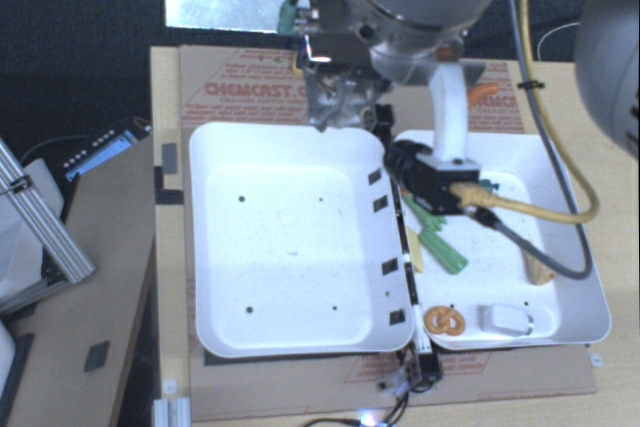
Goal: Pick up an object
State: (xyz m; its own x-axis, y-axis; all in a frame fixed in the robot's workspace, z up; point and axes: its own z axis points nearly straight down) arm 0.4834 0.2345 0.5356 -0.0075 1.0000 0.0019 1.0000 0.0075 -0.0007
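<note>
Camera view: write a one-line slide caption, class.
Gripper hovers above left bin's far rim; green piece, pretzel and white block lie in right bin.

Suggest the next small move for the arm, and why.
Probably shift the gripper toward the right bin and over the green piece. The gripper hangs at the back rim of the left bin, while the things to pick, the green piece, a pretzel and a white block, lie in the right bin.

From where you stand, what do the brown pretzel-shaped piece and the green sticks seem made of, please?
Brown pretzel-shaped piece: probably plastic, by its even orange-brown colour; finish unclear. Green sticks: likely matte plastic, by the flat uniform green.
</note>
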